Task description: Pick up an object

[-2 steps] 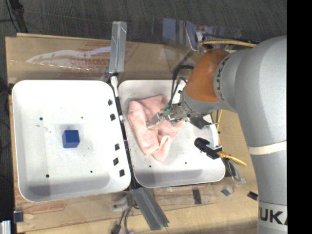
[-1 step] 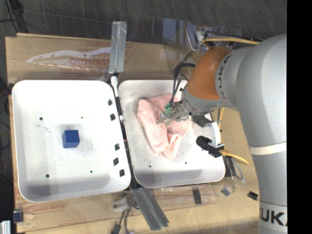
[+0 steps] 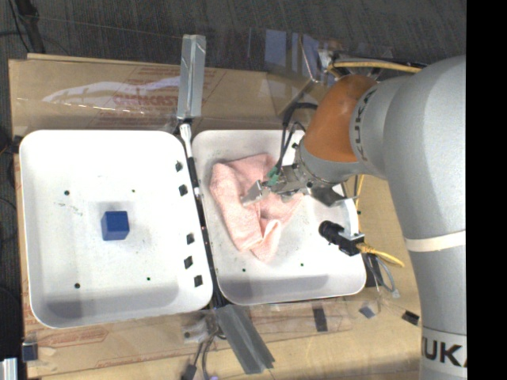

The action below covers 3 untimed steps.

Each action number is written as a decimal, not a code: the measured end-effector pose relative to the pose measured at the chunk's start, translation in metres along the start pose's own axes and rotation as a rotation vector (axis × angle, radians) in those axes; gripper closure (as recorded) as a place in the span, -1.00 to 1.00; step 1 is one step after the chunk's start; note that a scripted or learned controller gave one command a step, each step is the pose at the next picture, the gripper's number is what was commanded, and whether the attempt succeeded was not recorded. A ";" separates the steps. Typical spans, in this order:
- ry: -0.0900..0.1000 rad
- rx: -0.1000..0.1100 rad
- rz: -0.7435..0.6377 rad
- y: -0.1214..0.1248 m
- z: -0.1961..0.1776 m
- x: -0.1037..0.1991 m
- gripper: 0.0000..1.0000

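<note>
- The grey arm [image 3: 428,212] rises closest to the camera, filling the right side, with its orange band [image 3: 337,125] just above the wrist.
- The gripper [image 3: 265,188] is down over the right bin [image 3: 341,279], directly on top of the pink cloth [image 3: 242,204].
- The cloth lies crumpled in the left half of that bin; its long axis runs from the upper left near the bin's back wall down to a narrower end toward the front.
- How far the fingers are spread cannot be told; they touch or press into the cloth's upper right folds.
- A blue cube [image 3: 116,225] sits alone in the left bin [image 3: 47,157], well apart.
</note>
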<state>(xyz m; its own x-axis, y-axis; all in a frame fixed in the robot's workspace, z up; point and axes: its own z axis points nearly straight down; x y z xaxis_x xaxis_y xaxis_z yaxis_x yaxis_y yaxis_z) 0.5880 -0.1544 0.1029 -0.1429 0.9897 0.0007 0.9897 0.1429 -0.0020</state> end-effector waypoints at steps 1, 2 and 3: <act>0.000 0.000 0.000 0.000 0.000 0.000 -1.00; -0.002 -0.004 -0.256 0.031 0.009 -0.008 -1.00; -0.003 -0.006 -0.271 0.032 0.008 -0.016 -1.00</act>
<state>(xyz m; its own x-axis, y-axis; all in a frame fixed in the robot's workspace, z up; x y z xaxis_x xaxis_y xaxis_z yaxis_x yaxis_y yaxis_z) 0.6216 -0.1659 0.0949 -0.4028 0.9153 -0.0025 0.9153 0.4028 0.0038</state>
